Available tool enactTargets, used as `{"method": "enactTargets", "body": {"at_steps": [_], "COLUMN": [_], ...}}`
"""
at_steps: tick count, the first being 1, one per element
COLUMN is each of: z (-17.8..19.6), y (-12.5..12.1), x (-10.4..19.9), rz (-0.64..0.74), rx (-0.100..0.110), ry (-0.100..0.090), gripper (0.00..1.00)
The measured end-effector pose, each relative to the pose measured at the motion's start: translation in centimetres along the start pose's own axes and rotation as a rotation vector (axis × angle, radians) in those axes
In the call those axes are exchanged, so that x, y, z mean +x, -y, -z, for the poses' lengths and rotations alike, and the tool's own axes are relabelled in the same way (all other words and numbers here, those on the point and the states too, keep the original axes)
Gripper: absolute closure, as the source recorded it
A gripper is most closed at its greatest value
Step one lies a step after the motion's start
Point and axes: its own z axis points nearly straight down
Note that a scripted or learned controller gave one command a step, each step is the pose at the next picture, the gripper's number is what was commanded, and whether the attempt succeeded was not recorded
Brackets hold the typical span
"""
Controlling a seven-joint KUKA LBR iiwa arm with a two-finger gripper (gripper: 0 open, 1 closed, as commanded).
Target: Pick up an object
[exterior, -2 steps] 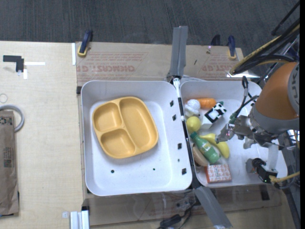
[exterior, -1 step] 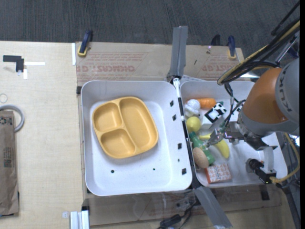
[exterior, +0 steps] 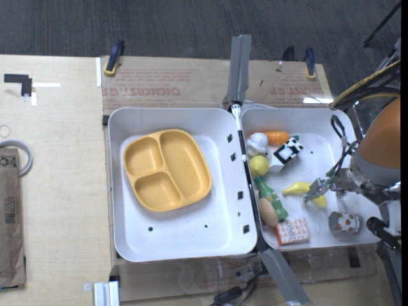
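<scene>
Yellow divided plate (exterior: 167, 169), white bins (exterior: 127, 234), yellow banana (exterior: 296, 188), black-and-white cow toy (exterior: 288, 150), orange carrot (exterior: 276, 136)

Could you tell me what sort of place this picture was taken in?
Probably a robotics lab's picking bench. Two white bins sit side by side; one holds a yellow divided plate, the other toy items such as a banana, with the arm's gripper over them.
</scene>
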Motion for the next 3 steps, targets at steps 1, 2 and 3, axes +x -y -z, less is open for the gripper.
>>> {"method": "enactTargets", "body": {"at_steps": [1,2,3], "z": [9.6,0.0,0.8], "y": [-3.8,-1.4,-1.4], "x": [0.7,1.0,0.9], "rz": [0.326,0.286,0.283], "rx": [-0.001,0.000,0.000], "ry": [0.000,-0.001,0.000], "gripper": [0.00,0.00,1.00]}}
